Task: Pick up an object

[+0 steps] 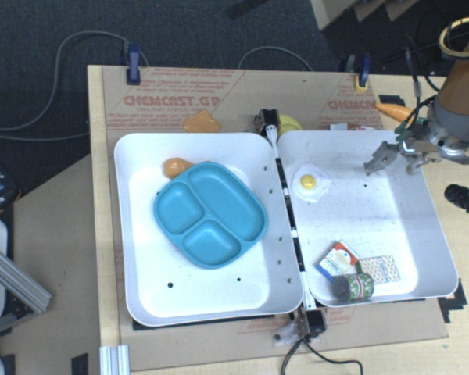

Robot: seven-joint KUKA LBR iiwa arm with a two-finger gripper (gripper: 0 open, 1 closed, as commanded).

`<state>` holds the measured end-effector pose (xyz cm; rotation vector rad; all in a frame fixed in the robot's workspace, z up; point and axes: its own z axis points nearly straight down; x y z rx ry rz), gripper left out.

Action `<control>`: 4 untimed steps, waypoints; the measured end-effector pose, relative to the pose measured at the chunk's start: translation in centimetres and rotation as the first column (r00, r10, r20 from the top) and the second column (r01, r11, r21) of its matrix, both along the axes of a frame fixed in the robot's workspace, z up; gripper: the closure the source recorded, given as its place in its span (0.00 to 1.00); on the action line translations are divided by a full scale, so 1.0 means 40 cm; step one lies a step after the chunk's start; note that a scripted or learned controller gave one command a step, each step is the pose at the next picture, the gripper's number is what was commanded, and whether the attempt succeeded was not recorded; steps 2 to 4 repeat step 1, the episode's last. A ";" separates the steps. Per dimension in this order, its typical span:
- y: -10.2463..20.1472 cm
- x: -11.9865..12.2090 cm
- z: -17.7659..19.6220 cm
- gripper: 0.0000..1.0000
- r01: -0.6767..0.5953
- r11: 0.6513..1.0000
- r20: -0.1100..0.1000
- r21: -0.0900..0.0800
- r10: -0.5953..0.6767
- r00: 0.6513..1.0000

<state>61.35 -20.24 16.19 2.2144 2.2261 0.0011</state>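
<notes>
- Camera view, from above the bench (102,209): my claw (392,155) hangs over the far right part of the right bin (422,233), fingers parted and grasping nothing, one grey finger (377,160) angled down toward the bin floor.
- My arm enters from the right, its orange band (457,92) above the wrist.
- In the right bin, a toy fried egg (309,183) lies near the left wall, well apart from my claw.
- At the bin's near edge, a small carton (338,261), a dark can (352,287) and a patterned packet (381,269) sit clustered together, touching or nearly so.
- In the left bin (141,280), a blue divided tray (209,213) lies tilted across the middle, with an orange item (175,166) just beside its far corner.
- Beyond the bins, on the bench, rest an orange piece (202,122), a yellow-green object (288,123) and a carrot-like item (392,111).
</notes>
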 end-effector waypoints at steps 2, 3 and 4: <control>0.201 -0.211 -0.058 0.00 0.001 1.000 -0.012 0.007 -0.001 1.000; 0.201 -0.211 -0.058 0.00 0.001 1.000 -0.012 0.007 -0.001 1.000; 0.201 -0.211 -0.058 0.00 0.001 1.000 -0.012 0.007 -0.001 1.000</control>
